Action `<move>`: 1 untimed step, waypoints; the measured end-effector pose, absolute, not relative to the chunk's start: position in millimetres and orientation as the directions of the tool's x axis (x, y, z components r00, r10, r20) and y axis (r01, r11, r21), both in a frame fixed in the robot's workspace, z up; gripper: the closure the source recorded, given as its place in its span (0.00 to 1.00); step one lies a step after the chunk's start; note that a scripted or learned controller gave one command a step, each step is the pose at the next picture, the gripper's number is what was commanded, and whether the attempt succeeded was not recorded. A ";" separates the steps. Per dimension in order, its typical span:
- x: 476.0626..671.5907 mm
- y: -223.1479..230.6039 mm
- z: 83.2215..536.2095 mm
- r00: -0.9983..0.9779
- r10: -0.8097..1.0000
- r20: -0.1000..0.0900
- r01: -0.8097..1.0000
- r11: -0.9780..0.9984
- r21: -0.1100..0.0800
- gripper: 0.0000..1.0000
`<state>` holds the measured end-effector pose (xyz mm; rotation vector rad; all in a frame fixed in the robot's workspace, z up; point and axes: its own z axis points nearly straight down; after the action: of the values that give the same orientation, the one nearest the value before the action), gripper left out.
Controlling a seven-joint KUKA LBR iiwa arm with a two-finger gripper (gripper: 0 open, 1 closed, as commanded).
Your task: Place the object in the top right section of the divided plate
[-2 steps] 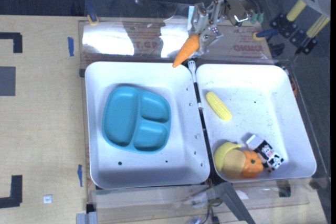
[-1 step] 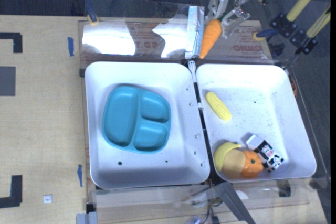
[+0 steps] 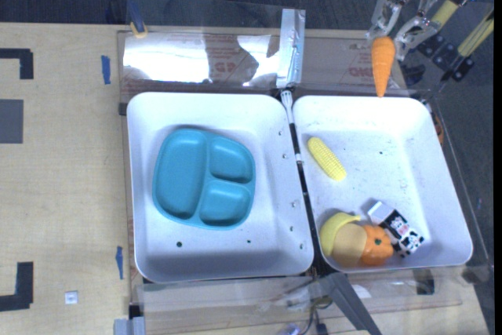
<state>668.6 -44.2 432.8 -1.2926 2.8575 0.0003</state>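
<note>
Gripper (image 3: 390, 21): mine, high at the upper right, above the far edge of the right bin; fingers clamped on the top of the carrot, one on each side.
Carrot (image 3: 382, 63): orange, hanging point down from my fingers, its tip over the far rim of the right bin, not resting on anything I can see.
Left bin (image 3: 149, 247): white, shallow, holds the divided plate.
Divided plate (image 3: 205, 177): blue, three sections, lying flat in the middle of the left bin; one long section on the left side, two smaller ones on the right, upper and lower.
Top right section (image 3: 231, 158): bare blue, well apart from the carrot.
Right bin (image 3: 408, 129): white, touching the left bin along the centre line.
Corn cob (image 3: 325, 158): yellow, lying at a slant in the left part of the right bin.
Near corner cluster (image 3: 369, 238): a yellow piece, an orange piece and a small black-and-white item, bunched together, touching.
</note>
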 end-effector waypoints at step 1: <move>668.6 -71.4 432.4 -0.295 -0.955 -0.005 -0.955 0.295 -0.003 1.00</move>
<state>668.6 -71.4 432.4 -1.8611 2.5236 0.0015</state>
